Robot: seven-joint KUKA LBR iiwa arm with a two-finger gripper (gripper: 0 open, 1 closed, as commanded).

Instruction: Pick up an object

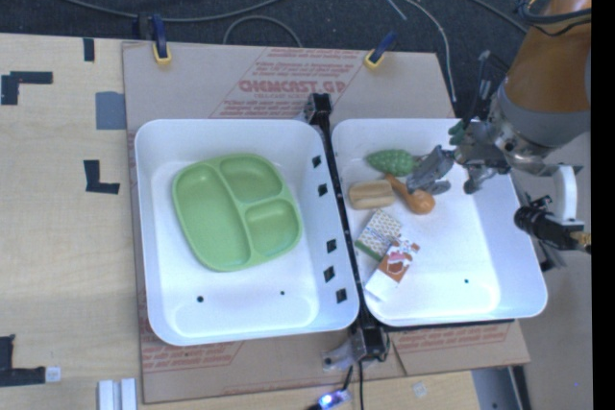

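The right bin [480, 288] holds several small items. A green leafy toy [389, 159] lies near its back left, with a tan bun-shaped piece [370, 195] in front of it. An orange carrot-like piece [415, 199] lies just right of the bun. Closer to the front are a checkered packet [379, 231] and a red-and-white carton [394, 264]. My gripper [430, 172] reaches in from the right and hangs low over the carrot's right end, close to the green toy. I see nothing lifted off the bin floor.
The left bin [159, 298] contains a green divided plate [237, 210]. A black divider with clips [329, 206] runs between the bins. The grey arm with its orange band [548, 62] stands over the right bin's right edge. Cables cross the dark floor behind.
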